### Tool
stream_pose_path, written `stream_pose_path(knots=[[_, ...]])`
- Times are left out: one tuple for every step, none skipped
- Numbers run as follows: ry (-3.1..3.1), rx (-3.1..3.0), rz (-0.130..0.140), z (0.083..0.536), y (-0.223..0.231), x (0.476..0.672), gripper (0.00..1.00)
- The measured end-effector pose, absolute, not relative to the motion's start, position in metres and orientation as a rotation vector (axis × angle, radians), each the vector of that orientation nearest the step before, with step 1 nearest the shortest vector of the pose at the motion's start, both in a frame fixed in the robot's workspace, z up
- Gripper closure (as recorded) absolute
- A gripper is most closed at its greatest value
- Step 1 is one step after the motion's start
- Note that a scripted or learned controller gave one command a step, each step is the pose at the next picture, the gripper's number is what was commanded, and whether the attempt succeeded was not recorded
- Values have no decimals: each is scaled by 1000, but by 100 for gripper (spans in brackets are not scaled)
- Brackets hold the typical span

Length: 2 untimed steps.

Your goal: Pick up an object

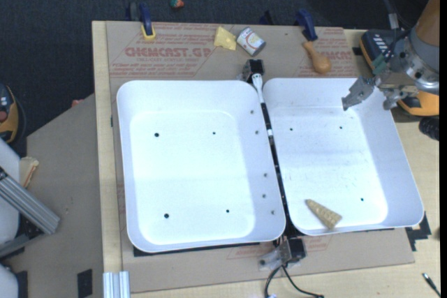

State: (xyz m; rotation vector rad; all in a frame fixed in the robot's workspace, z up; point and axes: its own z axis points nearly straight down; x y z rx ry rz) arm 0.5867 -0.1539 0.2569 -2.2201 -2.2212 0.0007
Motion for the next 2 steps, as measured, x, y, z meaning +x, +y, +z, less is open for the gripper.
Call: stream_pose_path(knots=[[-2225, -2221, -2, 268, -154, 587, 100], [-2238, -2229, -20, 467, -118, 551, 100]])
